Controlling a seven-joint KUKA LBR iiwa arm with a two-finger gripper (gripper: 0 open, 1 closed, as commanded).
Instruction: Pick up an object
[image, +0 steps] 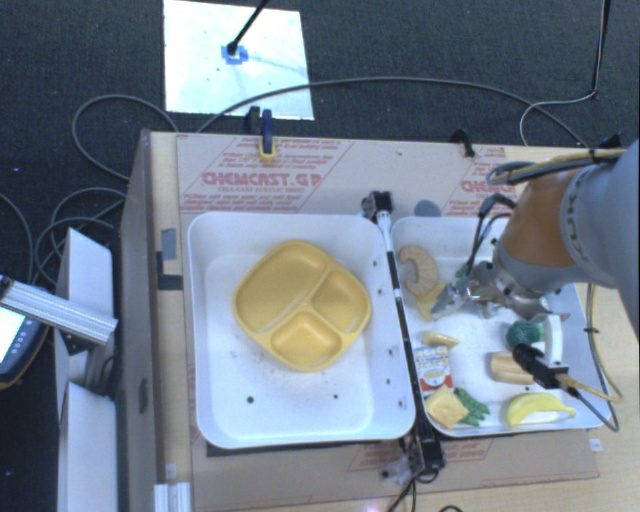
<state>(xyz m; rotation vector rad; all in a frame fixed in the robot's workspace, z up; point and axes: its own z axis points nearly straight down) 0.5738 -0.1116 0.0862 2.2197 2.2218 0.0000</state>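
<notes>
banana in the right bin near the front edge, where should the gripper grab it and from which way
Grip the yellow banana across its thick middle, coming straight down from above. It lies flat as a long curve, so fingers closing across its narrow width should fit; the bin's front rim sits close beside it, leaving little room for a sideways approach.

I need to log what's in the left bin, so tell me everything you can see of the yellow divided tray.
The yellow divided tray looks like moulded plastic, pale yellow and matte, roughly square with rounded corners. Raised ridges split it into three compartments: one large and two smaller. It lies flat, right side up, turned at an angle to the bin's walls, about in the middle of the left white bin. It rests on the bin floor and touches nothing else; small dark specks dot the floor around it.
</notes>
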